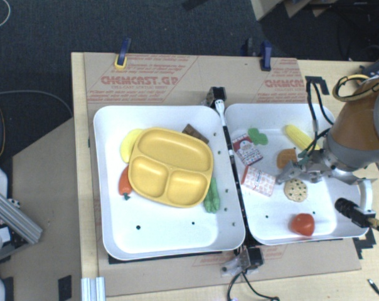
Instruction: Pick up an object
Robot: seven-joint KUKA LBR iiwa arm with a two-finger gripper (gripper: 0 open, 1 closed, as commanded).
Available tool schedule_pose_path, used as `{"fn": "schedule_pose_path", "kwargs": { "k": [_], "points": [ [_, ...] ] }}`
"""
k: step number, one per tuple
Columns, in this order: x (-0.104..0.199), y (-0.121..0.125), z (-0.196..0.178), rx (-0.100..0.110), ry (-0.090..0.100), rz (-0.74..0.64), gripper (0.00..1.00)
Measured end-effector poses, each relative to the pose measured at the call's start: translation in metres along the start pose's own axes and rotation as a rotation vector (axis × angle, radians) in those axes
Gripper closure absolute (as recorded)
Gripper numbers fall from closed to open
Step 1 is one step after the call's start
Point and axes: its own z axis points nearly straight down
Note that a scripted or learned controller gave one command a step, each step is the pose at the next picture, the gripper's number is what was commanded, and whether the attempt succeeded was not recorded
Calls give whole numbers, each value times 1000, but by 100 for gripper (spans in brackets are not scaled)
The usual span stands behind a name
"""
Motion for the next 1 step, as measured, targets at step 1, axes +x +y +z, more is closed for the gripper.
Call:
{"fn": "schedule_pose_path", "kwargs": {
  "k": [1],
  "points": [
    [-1,1,-13,-4,-2,1,100]
  ]
}}
